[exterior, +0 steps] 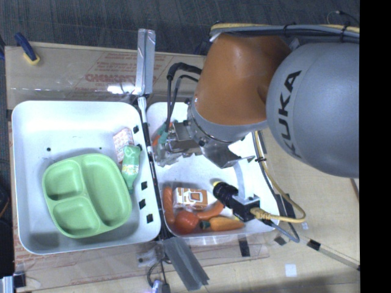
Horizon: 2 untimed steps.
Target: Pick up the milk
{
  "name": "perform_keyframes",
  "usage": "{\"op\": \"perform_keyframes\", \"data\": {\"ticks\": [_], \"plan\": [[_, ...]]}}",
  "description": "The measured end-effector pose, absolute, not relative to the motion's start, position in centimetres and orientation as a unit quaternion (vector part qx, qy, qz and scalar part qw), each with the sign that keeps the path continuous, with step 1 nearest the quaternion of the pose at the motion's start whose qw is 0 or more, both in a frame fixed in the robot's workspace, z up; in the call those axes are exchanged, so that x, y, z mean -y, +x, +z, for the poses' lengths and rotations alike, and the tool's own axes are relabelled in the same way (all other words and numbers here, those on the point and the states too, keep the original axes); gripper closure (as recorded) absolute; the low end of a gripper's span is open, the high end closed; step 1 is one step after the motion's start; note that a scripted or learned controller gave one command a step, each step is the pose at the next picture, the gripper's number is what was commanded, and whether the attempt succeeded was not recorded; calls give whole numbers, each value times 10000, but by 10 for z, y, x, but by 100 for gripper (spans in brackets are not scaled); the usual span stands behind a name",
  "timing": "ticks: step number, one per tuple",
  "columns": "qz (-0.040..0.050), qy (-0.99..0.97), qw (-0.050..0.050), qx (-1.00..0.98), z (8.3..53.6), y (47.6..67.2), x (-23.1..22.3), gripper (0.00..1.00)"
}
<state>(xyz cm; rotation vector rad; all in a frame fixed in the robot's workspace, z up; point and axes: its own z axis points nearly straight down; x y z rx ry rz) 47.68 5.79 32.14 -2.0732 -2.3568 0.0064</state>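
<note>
- Camera view: the arm (269,96) reaches in from the right and its grey and orange bulk covers most of the right bin (256,234)
- The gripper (166,144) hangs low over the upper left part of that bin, close to the wall shared with the left bin (24,163); whether it is wide, narrow or clamped on something I cannot tell, since the wrist hides it
- The milk (190,198), a small white and orange carton, lies in the lower part of the right bin among a tomato (184,222) and a carrot (223,224), its long side running roughly left to right
- The carton lies below the gripper and a little to its right, near but apart from it, so the next move probably calls for a short shift toward the front of the bin before descending
- A green divided plate (85,194) and a small packet (124,145) sit in the left bin
</note>
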Motion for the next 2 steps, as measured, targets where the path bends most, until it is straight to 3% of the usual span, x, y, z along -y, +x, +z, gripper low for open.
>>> {"op": "perform_keyframes", "data": {"ticks": [1, 2], "plan": [[13, -5821, 4, 8131, 316, 490, -109, 100], [12, -4806, 3, 8769, 322, 483, -157, 100]]}}
